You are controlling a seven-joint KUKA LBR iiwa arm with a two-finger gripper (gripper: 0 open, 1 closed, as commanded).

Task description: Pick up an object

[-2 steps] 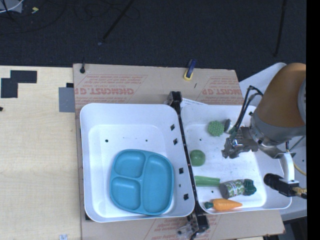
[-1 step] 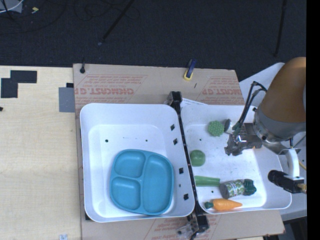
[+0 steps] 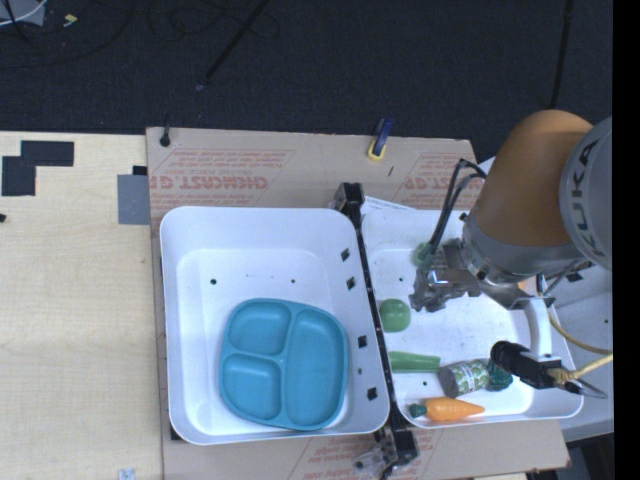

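End effector (image 3: 432, 290) hangs low in the right bin (image 3: 470, 333), near its back left part. Whether it is spread or pressed together cannot be told from this angle, and nothing can be seen held in it.

The likeliest pick is the round green toy fruit (image 3: 395, 315), which lies just beside the end effector, toward the front and hard against the wall that divides the bins. It looks light and stiff, probably smooth plastic, so it may roll or squirt out of a loose pinch. A hold across its widest part, squarely from above, seems safest. The wall close on one side leaves little room there, so closing along the wall rather than toward it would suit better.

Further front lie a long green bean-shaped piece (image 3: 413, 361), then a small bottle (image 3: 468, 376) with a green label, and at the front rim a toy carrot (image 3: 452, 409). All are apart from the fruit.

The left bin (image 3: 250, 258) holds a blue divided plate (image 3: 283, 363). Both bins sit on a cardboard sheet (image 3: 260, 173) on the table (image 3: 70, 298).
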